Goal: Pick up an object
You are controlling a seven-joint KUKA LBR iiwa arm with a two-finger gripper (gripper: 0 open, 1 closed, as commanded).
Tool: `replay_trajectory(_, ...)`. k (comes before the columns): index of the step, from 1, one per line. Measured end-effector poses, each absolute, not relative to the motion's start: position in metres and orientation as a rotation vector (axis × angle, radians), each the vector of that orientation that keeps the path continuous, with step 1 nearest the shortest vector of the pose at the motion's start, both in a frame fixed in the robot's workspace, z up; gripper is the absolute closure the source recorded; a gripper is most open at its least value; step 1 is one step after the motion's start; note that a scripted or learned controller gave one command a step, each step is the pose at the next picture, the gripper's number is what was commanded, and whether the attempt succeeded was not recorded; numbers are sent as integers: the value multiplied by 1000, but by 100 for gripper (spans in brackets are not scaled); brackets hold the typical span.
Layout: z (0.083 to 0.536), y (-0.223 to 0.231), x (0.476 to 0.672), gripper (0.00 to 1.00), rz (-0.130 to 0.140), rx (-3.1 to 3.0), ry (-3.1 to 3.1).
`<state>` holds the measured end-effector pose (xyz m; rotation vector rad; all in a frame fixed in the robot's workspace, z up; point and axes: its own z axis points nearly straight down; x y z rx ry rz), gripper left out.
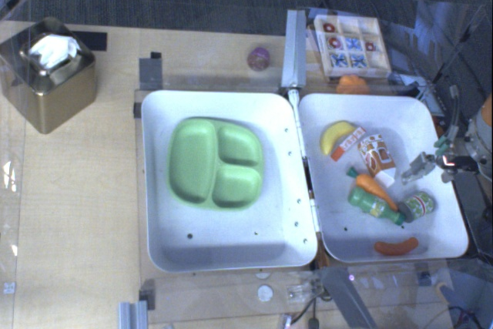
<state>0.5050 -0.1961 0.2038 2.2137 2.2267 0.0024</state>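
The right bin (439, 119) holds several small things. Among them are a yellow banana (335, 136), a red-and-white packet (349, 144), a brown-and-white carton (376, 153), an orange carrot (374, 190), a green bottle (373, 205), a green can (420, 204) and a reddish sausage (397, 246). My gripper (422, 166) reaches in over the bin's right rim. It hangs just above the can and to the right of the carton, and nothing is visibly held in it.
A green divided tray (216, 163) lies in the left bin (158, 235). Behind the bins lie a tic-tac-toe board (350, 45), an orange object (352, 83) and a purple ball (259, 58). A brass box (50, 85) stands at far left.
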Motion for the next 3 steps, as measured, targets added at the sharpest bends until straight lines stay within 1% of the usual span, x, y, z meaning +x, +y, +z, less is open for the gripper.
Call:
replay_trajectory(1, 105, -127, 517, 0, 6, 2160, 2276)
replay_trajectory(2, 115, -127, 520, 100, 12, 2154, 2278)
replay_trajectory(3, 185, -63, 571, 100, 6, 1871, 2518)
